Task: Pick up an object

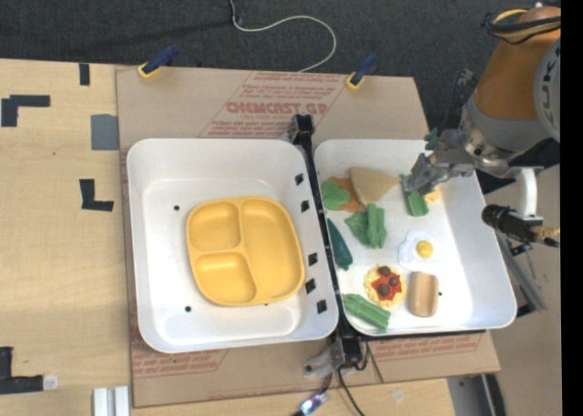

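The gripper (417,188) hangs over the right bin (474,250). Its fingers pinch a green piece (416,204). A yellow tray (244,250) lies at nine o'clock.

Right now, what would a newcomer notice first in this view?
First the big yellow divided plate, alone in the left bin. Then the crowd of toy food in the right bin, such as a small pizza and a fried egg, with the grey arm's gripper low over its far corner.

Gripper (417,188) low over green toy (416,204) in right bin (474,250).
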Motion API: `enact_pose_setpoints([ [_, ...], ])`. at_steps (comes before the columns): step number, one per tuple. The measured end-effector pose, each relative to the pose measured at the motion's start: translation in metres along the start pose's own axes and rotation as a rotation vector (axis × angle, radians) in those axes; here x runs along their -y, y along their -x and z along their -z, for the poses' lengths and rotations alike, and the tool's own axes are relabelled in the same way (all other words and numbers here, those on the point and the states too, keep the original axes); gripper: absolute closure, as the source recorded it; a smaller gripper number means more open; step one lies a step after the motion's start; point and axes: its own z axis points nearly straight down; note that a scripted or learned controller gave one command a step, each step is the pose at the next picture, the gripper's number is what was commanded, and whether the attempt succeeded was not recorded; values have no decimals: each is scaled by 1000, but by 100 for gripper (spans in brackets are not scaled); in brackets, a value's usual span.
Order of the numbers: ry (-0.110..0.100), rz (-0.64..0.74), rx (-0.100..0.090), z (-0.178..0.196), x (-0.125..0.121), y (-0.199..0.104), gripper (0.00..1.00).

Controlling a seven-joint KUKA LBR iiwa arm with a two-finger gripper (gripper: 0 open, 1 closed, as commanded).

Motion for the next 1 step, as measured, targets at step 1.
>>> enact_pose_setpoints([
  [1,-3,5,-1,-3,5,-64,100],
])
